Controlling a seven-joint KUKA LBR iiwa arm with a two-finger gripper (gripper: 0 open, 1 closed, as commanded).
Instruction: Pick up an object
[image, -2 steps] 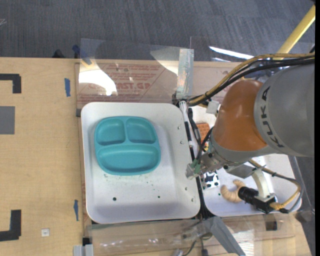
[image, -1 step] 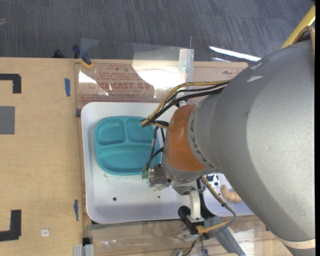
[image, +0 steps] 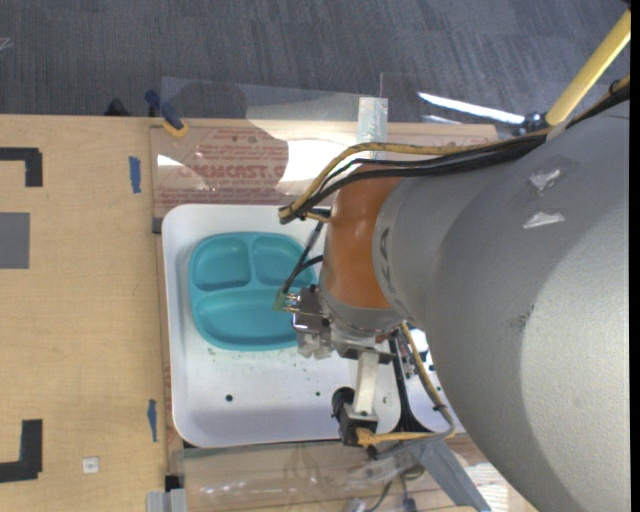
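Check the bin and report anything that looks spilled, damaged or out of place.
Small dark specks are scattered on the white bin floor just below the teal divided tray, with a larger dark spot further down. They look like crumbs or stains. The tray itself lies flat and looks undamaged.

One fixed camera here, perched above the bench (image: 70, 300) and looking down at a slant. It sits close enough that the grey arm (image: 520, 300), reaching in from the right, swallows much of the frame, leaving one white bin (image: 190, 400) showing left of centre, dark floor along the top
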